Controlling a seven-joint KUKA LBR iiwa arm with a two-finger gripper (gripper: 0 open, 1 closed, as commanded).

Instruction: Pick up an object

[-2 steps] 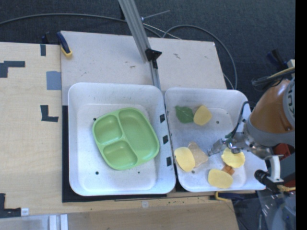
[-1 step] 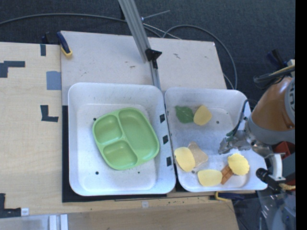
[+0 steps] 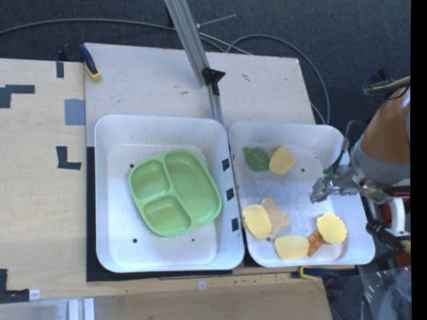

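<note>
The right bin (image 3: pixel 303 133) holds several small items. A green leafy piece (image 3: pixel 255 159) lies beside a yellow piece (image 3: pixel 281 160) at the back. A yellow round (image 3: pixel 257 221) touches a beige slab (image 3: pixel 276 213) near the front. Another yellow piece (image 3: pixel 291 247), a small orange-brown piece (image 3: pixel 315 241) and a yellow ruffled piece (image 3: pixel 331 229) lie along the front right. My gripper (image 3: pixel 320 193) hangs low over the bin's right side, just above and left of the ruffled piece, over bare bin floor. Nothing shows in its grasp.
The left bin (image 3: pixel 107 179) holds a green divided plate (image 3: pixel 175 192). A grey metal bar (image 3: pixel 190 32) slants down from the top to the bins' shared wall. Cables run behind the bench. A blue and yellow clamp (image 3: pixel 89 62) sits at the back left.
</note>
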